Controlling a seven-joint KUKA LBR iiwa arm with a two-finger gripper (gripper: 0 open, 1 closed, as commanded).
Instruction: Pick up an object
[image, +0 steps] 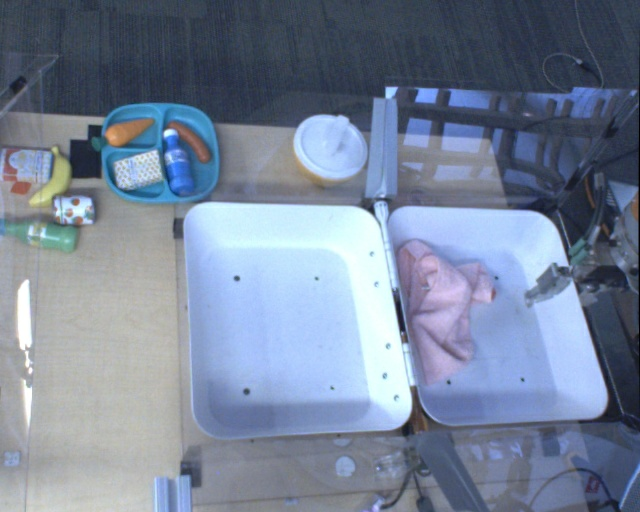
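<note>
A crumpled pink cloth (440, 305) lies in the right white bin (540, 385), against that bin's left wall. My gripper (548, 284) reaches in over the bin's right rim, to the right of the cloth and apart from it by a stretch of bare bin floor. Only its small grey tip is in view; the rest of the arm is cut off at the right edge. Nothing is seen held.
The left white bin (290, 400) sits beside the right one. Behind it are a blue divided plate (205, 160) with toy food and a white-lidded yellow cup (331, 148). A banana, a can and a green bottle (40, 235) lie far left.
</note>
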